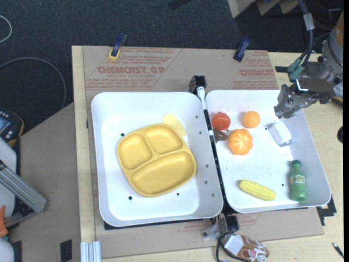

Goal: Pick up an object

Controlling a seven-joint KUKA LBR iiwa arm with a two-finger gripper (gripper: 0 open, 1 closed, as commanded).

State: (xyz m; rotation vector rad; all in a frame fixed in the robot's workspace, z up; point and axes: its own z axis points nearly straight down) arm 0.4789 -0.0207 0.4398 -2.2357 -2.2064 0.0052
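Observation:
The right bin holds a red tomato, a small orange, a bigger ribbed tangerine, a white block, a green bottle and a yellow corn cob. My gripper hangs over the bin's far right part, just up and right of the white block and right of the small orange. I see nothing held in it. A small brown piece lies under the tomato by the bin's left wall.
The left bin holds a yellow divided plate with a pale yellow piece at its far edge. Clamps grip the bench's back edge. Cables hang above the arm at the right.

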